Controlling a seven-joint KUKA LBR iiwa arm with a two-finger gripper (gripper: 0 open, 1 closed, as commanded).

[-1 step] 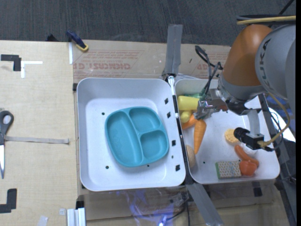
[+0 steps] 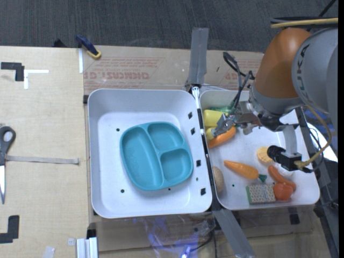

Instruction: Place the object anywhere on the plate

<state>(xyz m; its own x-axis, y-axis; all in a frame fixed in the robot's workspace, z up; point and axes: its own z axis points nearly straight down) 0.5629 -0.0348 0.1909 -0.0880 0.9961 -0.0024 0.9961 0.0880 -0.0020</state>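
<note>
Hovering at the plate's three o'clock, your gripper (grip state unclear) is risking snagging neighbouring toys.

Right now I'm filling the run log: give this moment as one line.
pincer low in right bin, over orange piece | carrot lying loose | blue plate in left bin, bare

Blue plate in left bin, gripper over right bin

Teal plate in white left bin. Right bin, white: orange carrot, yellow piece, speckled green-tan sponge. Arm grey, orange-banded.
</note>
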